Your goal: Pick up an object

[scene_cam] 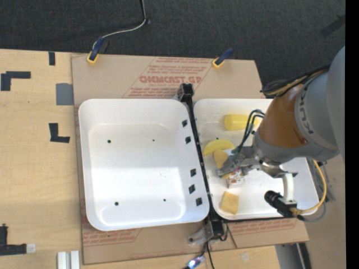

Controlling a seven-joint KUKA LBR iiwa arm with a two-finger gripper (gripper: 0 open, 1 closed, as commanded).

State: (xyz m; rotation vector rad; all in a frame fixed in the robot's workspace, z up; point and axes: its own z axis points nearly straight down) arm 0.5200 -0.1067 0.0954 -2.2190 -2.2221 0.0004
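My gripper [231, 168] hangs low inside the right bin [305, 175], near its left-centre. Directly under and around it lie a tan chunk [220, 158] and a small red-and-white item [235, 177], both partly hidden by the gripper. A curved yellow piece [217, 146] rests just up and left of the gripper, close to the divider. A yellow cylinder [235, 121] lies at the back of the bin. A pale yellow block [229, 202] sits near the front wall, below the gripper.
The left bin [90, 150] adjoins the right one, with a black divider strip [193, 150] between them. The arm's orange band [280, 125] and grey body cover the right bin's right half. A black cable fitting [277, 200] hangs near the front right.
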